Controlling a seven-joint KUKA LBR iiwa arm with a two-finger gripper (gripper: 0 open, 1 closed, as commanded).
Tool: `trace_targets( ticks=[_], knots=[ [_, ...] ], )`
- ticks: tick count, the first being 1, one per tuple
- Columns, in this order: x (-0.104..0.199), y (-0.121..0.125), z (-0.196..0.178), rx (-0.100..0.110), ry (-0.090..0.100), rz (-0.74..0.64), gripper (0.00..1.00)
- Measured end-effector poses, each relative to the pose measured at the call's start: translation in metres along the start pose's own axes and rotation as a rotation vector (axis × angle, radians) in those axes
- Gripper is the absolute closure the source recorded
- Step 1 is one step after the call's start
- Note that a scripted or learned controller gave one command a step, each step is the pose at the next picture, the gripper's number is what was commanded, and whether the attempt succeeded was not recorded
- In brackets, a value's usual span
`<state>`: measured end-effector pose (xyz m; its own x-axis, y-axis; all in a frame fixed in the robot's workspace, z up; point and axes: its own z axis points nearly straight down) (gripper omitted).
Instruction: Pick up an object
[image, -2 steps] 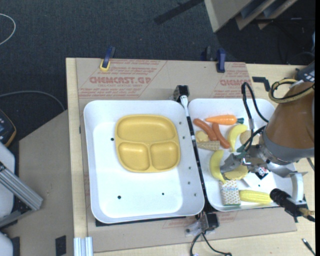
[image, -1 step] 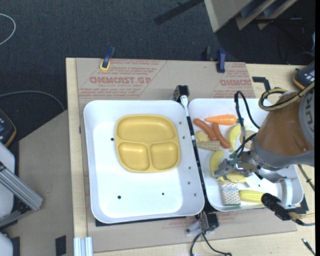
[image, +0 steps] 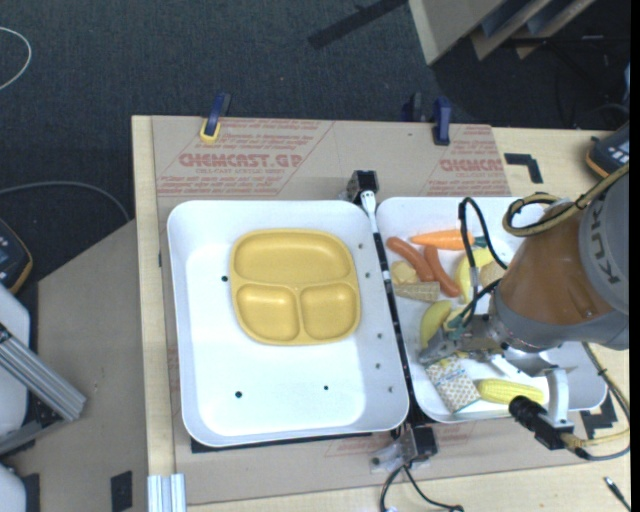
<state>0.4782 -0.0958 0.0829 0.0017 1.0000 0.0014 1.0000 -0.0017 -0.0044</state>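
Gripper (image: 447, 347) low in right bin (image: 425, 408) among toy food; you can't tell jaw state, so pick unconfirmed, lift left.

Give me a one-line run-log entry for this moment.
arm: over right bin | gripper: low among food items, grasp unconfirmed | left bin: yellow divided tray | pick: not yet confirmed

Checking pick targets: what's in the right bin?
Right bin: carrot, sausages, corn, yellowish food pieces. The arm covers its right side, hiding anything beneath.
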Motion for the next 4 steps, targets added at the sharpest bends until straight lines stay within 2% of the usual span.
trace_targets(
  ticks=[1, 2, 3, 4],
  knots=[
    [0.000, 0.001, -0.012, -0.005, -0.001, 0.001, 1.00],
    [0.003, 0.005, -0.055, -0.009, -0.003, -0.003, 1.00],
    [0.002, 0.001, -0.117, -0.010, -0.003, -0.003, 1.00],
    [0.002, 0.003, -0.144, -0.010, -0.003, -0.003, 1.00]
  ],
)
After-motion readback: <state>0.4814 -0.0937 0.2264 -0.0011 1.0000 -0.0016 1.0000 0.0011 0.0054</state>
